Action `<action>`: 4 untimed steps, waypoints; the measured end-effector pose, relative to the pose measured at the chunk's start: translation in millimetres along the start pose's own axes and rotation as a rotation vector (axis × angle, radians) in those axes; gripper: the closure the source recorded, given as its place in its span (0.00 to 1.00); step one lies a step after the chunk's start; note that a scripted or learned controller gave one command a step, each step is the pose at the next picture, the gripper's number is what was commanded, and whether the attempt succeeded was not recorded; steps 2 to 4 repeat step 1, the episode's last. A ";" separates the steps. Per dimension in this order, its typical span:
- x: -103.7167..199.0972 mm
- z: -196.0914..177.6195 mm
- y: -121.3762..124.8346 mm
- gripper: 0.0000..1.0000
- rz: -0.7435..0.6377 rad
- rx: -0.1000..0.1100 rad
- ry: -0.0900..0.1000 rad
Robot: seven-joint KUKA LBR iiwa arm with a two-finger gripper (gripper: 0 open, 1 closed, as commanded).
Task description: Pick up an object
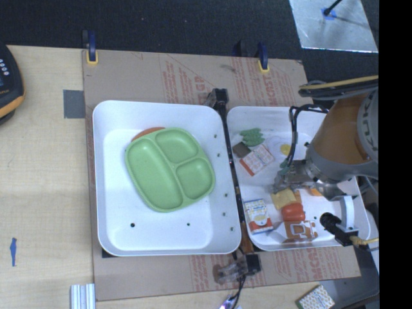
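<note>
The right bin [244, 118] holds several small things: a green toy [252, 136], a brown block [241, 149], a red-and-white packet [258, 159], a small yellow piece [285, 149], a yellow block [284, 199], a red block [293, 212], a white-and-red card [257, 214] and an orange-and-white packet [299, 231]. My gripper [288, 177] hangs low over the middle of this bin, just above the yellow block, with the arm coming in from the right. The wrist hides the fingertips.
The left bin [116, 234] holds a green divided plate [170, 167] with an orange thing [148, 132] peeking out behind it. A dark clip [219, 97] sits at the top of the wall between the bins. Brown cardboard [161, 76] lies under both bins.
</note>
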State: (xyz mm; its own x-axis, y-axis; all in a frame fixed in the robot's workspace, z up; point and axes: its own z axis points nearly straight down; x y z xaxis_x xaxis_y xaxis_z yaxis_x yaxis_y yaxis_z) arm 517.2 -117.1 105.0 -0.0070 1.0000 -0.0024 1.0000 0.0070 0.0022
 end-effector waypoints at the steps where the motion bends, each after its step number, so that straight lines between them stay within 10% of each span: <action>1: 59.2 -92.7 70.5 1.00 -0.004 -0.009 0.004; 4: 59.2 -92.7 70.5 1.00 -0.004 -0.009 0.004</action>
